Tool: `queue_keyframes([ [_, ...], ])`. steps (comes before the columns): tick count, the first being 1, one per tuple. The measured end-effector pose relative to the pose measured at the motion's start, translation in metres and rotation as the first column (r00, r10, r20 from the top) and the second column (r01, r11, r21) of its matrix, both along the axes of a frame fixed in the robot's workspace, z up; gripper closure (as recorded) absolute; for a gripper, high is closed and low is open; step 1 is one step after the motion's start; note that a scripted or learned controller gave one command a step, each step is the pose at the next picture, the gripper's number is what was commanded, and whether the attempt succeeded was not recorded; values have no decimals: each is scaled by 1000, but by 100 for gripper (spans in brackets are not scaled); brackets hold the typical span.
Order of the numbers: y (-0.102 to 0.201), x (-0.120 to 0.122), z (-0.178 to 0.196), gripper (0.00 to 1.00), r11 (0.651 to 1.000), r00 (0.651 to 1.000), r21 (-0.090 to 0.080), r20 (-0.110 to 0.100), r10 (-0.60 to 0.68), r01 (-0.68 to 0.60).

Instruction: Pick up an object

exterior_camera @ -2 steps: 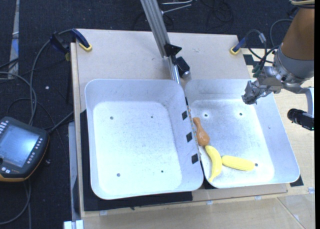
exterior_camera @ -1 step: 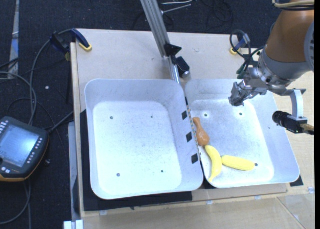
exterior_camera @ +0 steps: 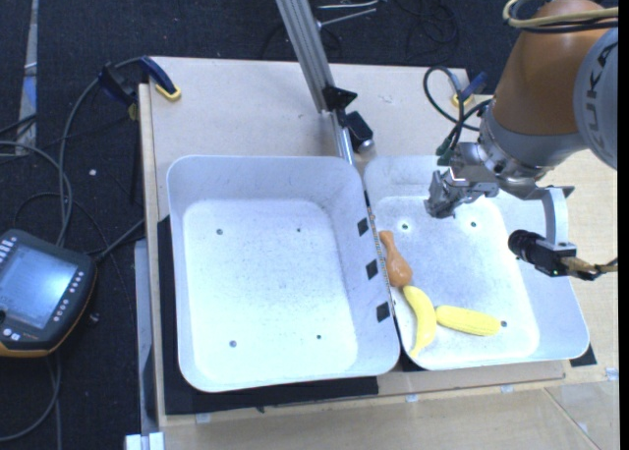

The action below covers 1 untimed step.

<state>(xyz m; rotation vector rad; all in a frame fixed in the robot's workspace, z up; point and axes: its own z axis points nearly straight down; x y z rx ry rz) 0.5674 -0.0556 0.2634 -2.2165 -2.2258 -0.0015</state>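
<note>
**Op 1:** Banana (exterior_camera: 420,316) lies in the right bin (exterior_camera: 550,335), near its front-left corner, beside the corn cob (exterior_camera: 469,320) and just in front of the small orange gourd (exterior_camera: 395,259). From where I sit, the gripper (exterior_camera: 442,197) hangs over the far part of that same bin, well apart from all 3.

**Op 2:** Which way do I steer?

**Op 1:** Toward the front of the counter, slightly left. The banana's long axis runs roughly front to back, curving; the cob lies across, left to right, its left end touching or nearly touching the banana.

**Op 2:** Gripper open?

**Op 1:** I cannot tell from this angle; nothing is visibly held. I judge the gourd the nearest target.
</note>
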Motion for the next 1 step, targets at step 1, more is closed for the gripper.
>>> queue_keyframes([
  [1,47,-20,-14,100,1000,1000,0,-2,0,0],
])
